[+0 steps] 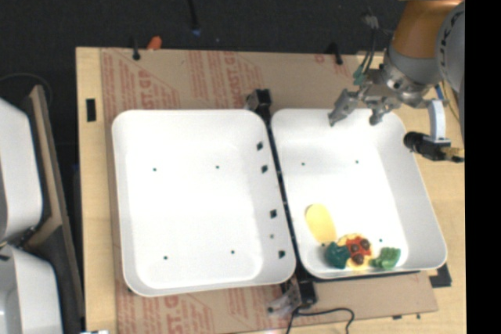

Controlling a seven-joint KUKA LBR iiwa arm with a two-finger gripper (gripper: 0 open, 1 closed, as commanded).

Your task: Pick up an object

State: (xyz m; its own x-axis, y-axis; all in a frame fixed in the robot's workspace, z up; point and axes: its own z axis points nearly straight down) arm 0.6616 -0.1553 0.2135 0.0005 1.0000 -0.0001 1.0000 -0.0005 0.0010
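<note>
Several small objects lie near the front edge of the right bin (391, 160): a yellow oval piece (319, 221), a dark green piece (337, 255), a red and yellow piece (358, 246) and a light green piece (387, 256). My gripper (358, 113) hangs over the far rim of the right bin, well behind those objects. Its two fingers stand apart, open, with nothing between them.
The left bin (196, 199) lies beside the right one, with black clips (266, 168) along the seam between them. Both rest on a cardboard sheet (196, 82) on the bench. A black fitting (427, 143) sits at the right bin's right rim.
</note>
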